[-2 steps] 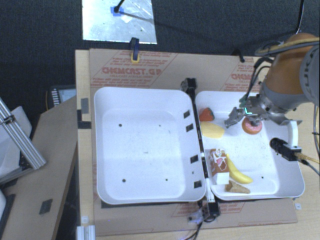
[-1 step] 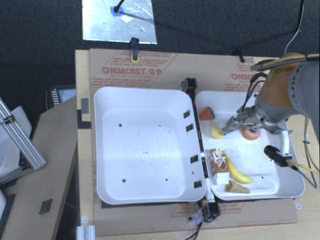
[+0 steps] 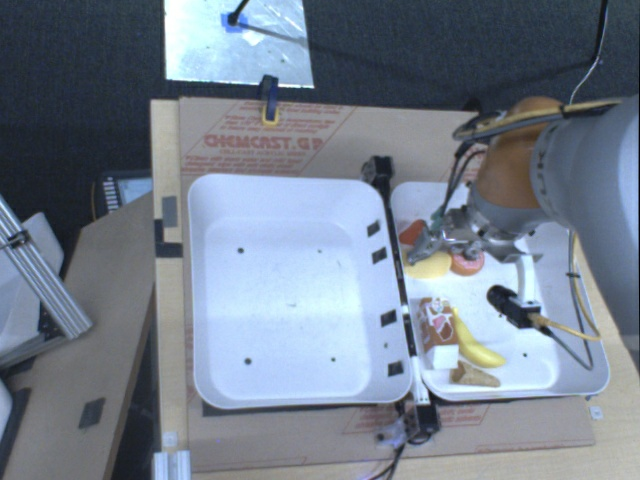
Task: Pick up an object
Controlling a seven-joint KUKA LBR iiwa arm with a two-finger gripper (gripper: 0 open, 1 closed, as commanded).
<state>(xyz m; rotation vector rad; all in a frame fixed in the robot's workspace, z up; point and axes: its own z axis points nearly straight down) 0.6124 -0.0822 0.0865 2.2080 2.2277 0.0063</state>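
The bench carries two white bins (image 3: 290,298). The right bin (image 3: 572,370) holds one banana (image 3: 478,348), one box (image 3: 438,330), one tan scrap (image 3: 475,375), two red pieces (image 3: 412,232) and one pale yellow lump (image 3: 432,265) beneath the gripper (image 3: 446,240), whose grip cannot be told.

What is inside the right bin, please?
The right bin holds a banana, a brown-and-white block, a tan piece, a yellow piece, a red piece and a pink disc. The gripper hangs over the last three. The arm covers its far right corner.
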